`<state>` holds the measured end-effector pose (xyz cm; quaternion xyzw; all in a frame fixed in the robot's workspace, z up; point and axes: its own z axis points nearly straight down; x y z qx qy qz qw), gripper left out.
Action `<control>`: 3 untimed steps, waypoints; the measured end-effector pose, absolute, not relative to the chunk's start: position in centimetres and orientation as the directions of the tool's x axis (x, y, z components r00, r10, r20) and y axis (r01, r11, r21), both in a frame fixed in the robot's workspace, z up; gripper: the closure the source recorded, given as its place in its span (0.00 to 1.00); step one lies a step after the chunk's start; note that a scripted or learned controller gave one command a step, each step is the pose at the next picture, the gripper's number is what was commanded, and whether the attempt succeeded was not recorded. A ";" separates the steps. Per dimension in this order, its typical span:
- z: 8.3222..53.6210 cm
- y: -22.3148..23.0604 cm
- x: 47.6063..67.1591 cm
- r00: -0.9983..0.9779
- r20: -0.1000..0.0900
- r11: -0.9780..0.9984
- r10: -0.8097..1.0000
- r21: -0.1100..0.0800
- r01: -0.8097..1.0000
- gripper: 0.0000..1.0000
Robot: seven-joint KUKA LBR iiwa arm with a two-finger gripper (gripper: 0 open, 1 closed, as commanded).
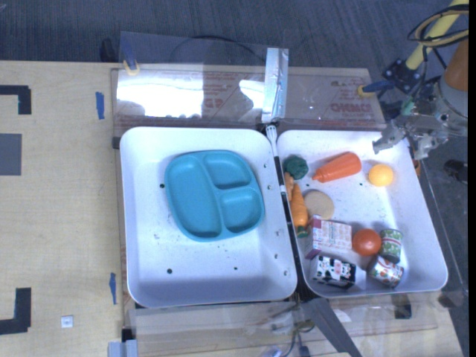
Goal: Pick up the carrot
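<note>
- Pale wooden bench [52,222] runs across the scene, with dark grey floor beyond its far edge and two shallow white bins side by side on it.
- Left bin [149,266] holds a blue divided plate [214,194], lying flat near its middle with three compartments.
- Right bin [424,229] holds the clutter. The carrot [338,166] lies on its side in the far part, thick end to the right, tip pointing left towards a dark green vegetable [295,166] just beside it.
- A yellow round fruit [381,175] sits right of the carrot, close but apart.
- A thinner orange piece [298,205] lies along the bin's left wall, with a beige rounded item [319,203] just beside it.
- Nearer, a pink-and-white packet [331,235] lies next to a red tomato [367,242]; two small cans [387,259] sit at the right, and a black-and-white carton [332,271] lies at the near edge.
- The gripper [405,136] hangs over the far right corner of the right bin, right of the carrot and apart from it; whether it is released or clenched cannot be told.
- Yellow and blue cables [428,36] loop behind the arm at the far right.
- A clear plastic sheet [193,91] stands along the far side of the bins.
</note>
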<state>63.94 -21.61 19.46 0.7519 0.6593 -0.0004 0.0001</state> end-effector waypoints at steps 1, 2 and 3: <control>20.6 -21.5 64.2 -0.006 -0.002 0.006 1.000 0.001 1.000 0.00; 20.2 -22.2 64.0 -0.088 0.000 0.088 0.996 -0.002 0.996 0.00; 19.8 -22.1 64.5 -0.226 -0.001 0.226 0.974 0.000 0.974 0.00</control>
